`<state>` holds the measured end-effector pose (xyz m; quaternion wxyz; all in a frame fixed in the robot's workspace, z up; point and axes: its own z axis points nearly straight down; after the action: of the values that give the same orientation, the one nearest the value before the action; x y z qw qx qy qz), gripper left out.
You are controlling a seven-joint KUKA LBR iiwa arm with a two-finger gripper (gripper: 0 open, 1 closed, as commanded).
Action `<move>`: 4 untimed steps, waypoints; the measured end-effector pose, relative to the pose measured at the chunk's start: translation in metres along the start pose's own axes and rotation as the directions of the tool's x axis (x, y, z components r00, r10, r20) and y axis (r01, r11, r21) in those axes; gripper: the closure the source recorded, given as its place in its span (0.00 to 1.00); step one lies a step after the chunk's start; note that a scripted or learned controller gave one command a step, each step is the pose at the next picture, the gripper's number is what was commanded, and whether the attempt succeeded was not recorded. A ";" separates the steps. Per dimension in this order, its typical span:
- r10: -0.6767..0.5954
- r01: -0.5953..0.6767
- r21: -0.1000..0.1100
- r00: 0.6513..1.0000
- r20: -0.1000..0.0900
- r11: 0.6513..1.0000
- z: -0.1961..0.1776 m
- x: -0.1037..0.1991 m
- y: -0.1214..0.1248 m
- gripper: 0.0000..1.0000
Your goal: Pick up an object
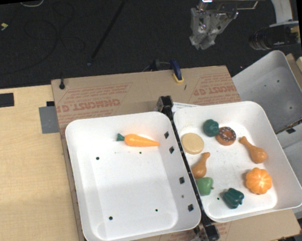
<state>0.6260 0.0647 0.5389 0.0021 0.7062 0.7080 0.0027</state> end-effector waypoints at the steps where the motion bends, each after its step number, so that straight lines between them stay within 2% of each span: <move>1: -0.006 0.006 0.011 1.000 -0.001 1.000 0.000 0.070 -0.073 1.00; 2: -0.006 0.006 0.012 1.000 0.000 1.000 0.000 0.118 -0.131 1.00; 3: -0.001 0.001 0.012 1.000 0.002 1.000 0.001 0.116 -0.129 0.00; 4: 0.001 -0.001 0.013 1.000 0.002 1.000 0.012 0.102 -0.151 0.00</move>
<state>0.4745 0.1660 0.5264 -0.0016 0.7067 0.7076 -0.0028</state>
